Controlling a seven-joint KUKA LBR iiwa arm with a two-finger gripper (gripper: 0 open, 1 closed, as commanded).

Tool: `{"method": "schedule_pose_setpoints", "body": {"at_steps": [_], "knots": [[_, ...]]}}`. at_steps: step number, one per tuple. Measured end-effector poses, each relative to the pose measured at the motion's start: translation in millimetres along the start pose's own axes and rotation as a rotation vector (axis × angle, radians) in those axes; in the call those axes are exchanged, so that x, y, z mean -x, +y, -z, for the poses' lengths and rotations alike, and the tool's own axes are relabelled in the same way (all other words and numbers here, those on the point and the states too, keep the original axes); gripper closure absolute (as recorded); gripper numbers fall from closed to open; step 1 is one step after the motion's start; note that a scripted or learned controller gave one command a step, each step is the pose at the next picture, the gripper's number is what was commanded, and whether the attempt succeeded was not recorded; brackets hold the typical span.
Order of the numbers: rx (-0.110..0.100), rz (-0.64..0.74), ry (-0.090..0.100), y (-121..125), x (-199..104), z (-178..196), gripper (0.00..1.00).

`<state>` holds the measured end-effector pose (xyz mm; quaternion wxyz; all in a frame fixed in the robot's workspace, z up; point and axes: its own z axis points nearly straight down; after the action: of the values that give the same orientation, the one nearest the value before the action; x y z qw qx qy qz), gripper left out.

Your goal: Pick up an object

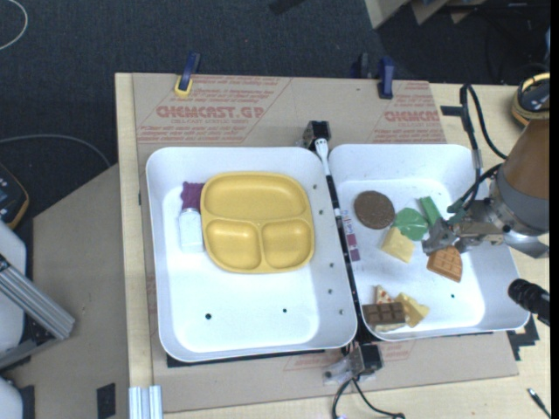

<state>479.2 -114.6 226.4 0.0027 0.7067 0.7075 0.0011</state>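
Two shallow white bins sit side by side on the surface (262,103), which is covered by a brown sheet printed with red lettering. Filling much of the left bin (175,321) is a yellow divided plate (258,221), and tucked against its left edge are a purple item (191,194) and a small white bottle (189,230). Spread across the right bin (489,308) are a round brown cookie (375,209) toward the upper left, a green piece (410,222) just right of it, a pale yellow wedge (398,244) below that, and a chocolate bar (383,313) touching another pale yellow chunk (413,310) near the lower edge. At the right of the frame the arm reaches in, its end effector (447,241) low over the bin, directly above an orange waffle-patterned piece (445,264). Whether its fingers are spread or closed cannot be told, and no item is clearly seen between them.
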Motion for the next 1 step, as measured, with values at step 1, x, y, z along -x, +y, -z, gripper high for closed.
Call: {"method": "schedule_pose_setpoints", "body": {"at_steps": [1], "knots": [[-0.002,0.006,0.003,22.1,-55.5,-5.6,1.0]]}}
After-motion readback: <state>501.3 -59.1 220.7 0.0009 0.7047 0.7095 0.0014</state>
